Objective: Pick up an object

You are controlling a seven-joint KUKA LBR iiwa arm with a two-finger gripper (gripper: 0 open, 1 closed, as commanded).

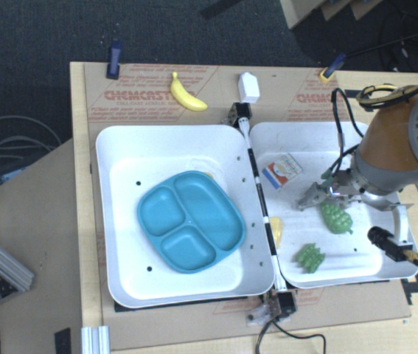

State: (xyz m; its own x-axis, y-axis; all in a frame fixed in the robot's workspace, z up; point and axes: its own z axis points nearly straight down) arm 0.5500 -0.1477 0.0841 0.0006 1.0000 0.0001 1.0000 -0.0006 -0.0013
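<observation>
- pincer sits low in the right bin, touching the green toy
- can't tell if it's spread or pinching
- might just nudge the toy away

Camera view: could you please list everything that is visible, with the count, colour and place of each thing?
Bins: 2, white, side by side on the bench.
Divided plate: 1, blue, three compartments, in the left-hand bin.
Green toys: 2, green; one beside the hand, one near the right-hand bin's front wall.
Small card: 1, white with red and blue, back part of the right-hand bin.
Yellow piece: 1, yellow, by the divider between the bins.
Banana: 1, yellow, on the bench behind the left-hand bin.
Clips: 2, blue, back edge of the bench.
Arm: 1, grey and orange, over the right-hand bin.
Hand: 1, low in the right-hand bin.
</observation>
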